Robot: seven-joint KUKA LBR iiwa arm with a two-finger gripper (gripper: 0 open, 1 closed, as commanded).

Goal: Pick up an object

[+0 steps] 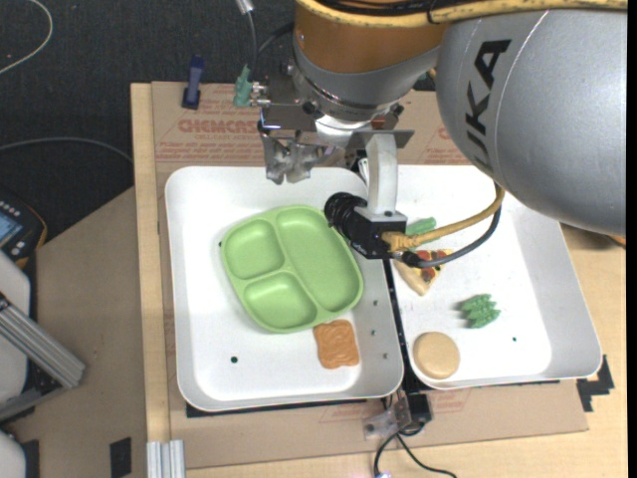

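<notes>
- Above the left bin (pixel 189 267), the gripper (pixel 289 162) is hovering over the far edge, beside the green plate (pixel 289 267); whether it is open, I cannot tell.
- Judging by this, the approach is underway; next comes a descent onto the plate's rim.

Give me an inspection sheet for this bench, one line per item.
Surface: two white bins side by side, left bin, right bin, on a brown board.
Job's things: green tray and orange waffle in left bin; green sprig, tan disc and pizza slice in right bin.
Clutter: nothing seen.
Gripper: gripper at left bin's far edge, holding nothing visible.
Cables: yellow cable hangs over right bin.
Surroundings: black floor; white wire far left.
</notes>
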